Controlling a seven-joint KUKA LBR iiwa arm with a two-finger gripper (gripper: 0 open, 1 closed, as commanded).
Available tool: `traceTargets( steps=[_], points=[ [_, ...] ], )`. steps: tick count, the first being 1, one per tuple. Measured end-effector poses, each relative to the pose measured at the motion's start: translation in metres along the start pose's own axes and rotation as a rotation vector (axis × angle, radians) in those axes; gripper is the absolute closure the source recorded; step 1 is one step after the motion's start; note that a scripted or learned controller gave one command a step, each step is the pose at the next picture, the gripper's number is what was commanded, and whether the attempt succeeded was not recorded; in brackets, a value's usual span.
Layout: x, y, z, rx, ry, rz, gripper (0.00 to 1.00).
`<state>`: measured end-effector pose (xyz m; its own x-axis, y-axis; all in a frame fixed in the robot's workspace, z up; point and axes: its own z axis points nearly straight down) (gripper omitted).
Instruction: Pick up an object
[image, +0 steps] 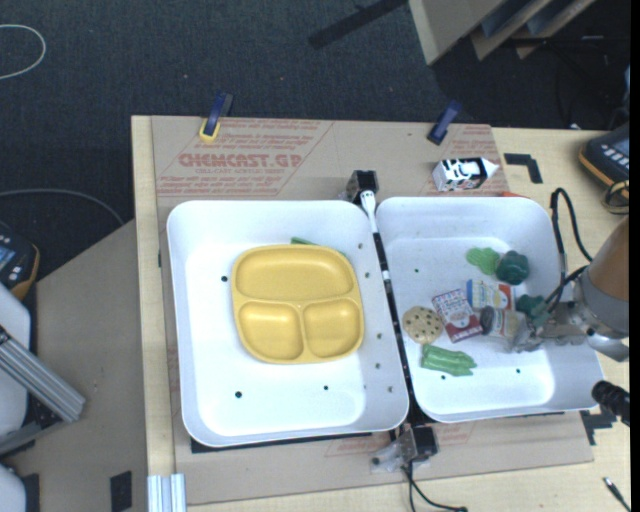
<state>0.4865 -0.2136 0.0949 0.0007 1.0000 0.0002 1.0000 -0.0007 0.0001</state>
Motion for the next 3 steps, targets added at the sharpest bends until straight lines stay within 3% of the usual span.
traceTargets(
  steps=[1,3],
  points=[
    [-0.001,-0.008,-0.059,-0.007,-0.005,-0.001,1.0],
    [-0.005,-0.005,-0.132,-0.006,-0.004,-0.002,1.0]
  ],
)
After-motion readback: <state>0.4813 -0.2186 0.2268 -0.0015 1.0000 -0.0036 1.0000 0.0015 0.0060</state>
